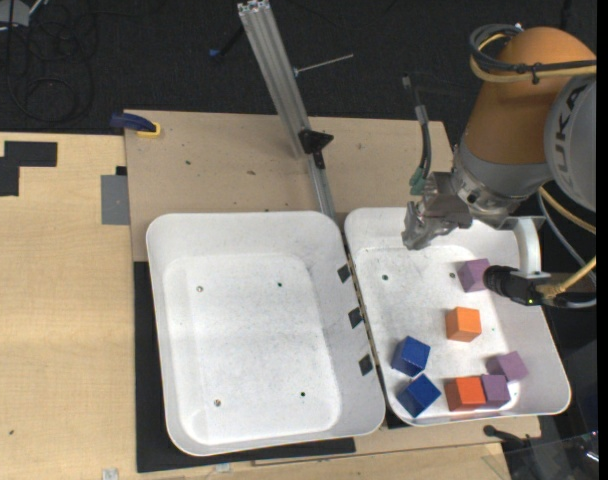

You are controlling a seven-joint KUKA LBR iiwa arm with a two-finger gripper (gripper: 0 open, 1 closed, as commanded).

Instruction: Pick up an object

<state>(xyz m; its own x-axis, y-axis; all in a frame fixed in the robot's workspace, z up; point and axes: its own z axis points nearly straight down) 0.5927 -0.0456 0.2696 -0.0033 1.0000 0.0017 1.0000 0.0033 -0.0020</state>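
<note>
My gripper (420, 232) hangs over the far end of the right bin (384, 230), with nothing seen between its fingers. Several blocks lie in that bin. A purple block (473, 273) sits to the right of the gripper. An orange block (463, 323) lies nearer the middle. Two blue blocks (412, 355) (420, 394) rest near the front. At the front right corner are an orange-red block (466, 392) and two purple blocks (496, 390) (508, 367).
The left bin (249, 328) stands beside the right one, joined by black clips (355, 317). A slanted aluminium bar (284, 93) rises behind the bins. The wooden bench (54, 298) stretches to the left.
</note>
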